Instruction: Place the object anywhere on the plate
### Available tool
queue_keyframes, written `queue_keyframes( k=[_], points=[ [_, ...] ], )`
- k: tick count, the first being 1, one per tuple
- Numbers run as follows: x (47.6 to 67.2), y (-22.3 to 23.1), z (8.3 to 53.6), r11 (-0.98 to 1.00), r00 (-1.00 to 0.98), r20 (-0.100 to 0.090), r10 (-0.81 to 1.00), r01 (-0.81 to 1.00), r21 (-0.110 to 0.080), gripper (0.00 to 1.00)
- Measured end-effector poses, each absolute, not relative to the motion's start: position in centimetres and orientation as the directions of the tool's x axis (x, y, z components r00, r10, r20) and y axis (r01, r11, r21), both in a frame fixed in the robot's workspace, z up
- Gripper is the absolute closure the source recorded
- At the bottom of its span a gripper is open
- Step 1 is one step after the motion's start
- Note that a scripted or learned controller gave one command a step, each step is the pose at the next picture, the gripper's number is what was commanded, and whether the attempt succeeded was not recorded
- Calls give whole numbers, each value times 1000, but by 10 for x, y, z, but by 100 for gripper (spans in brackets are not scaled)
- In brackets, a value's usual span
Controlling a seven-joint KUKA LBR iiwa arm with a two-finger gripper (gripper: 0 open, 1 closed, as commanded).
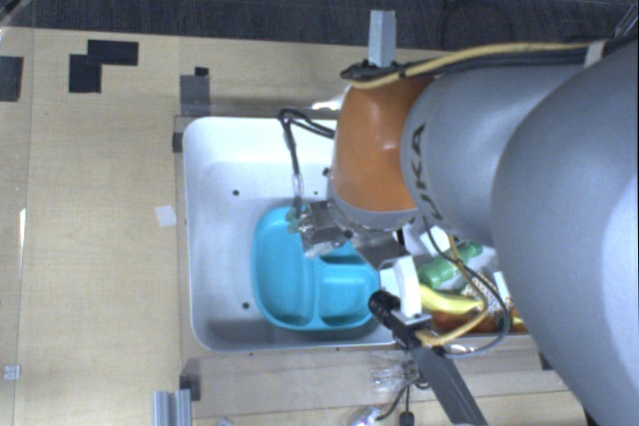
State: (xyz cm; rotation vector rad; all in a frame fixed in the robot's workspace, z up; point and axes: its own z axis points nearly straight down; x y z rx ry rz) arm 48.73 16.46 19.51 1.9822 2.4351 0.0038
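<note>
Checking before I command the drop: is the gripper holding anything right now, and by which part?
Cannot be told. The arm's wrist covers the gripper, so no hold shows. Below it lie the blue plate and, to the right, yellow and green objects.

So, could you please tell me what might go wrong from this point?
1. The grey arm with its orange band hides much of the white bin from the camera, so any grasp there is hard to confirm.
2. The blue divided plastic plate lies close under the wrist, so a descent might knock it.
3. Yellow and green objects sit half-hidden beside the wrist hardware and loose cables, which might snag.
</note>
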Motion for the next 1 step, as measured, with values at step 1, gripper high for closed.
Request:
queue_keyframes(
  k=[1],
  points=[
    [487, 136, 134, 94, -94, 0, 996, 996, 1, 100]
  ],
)
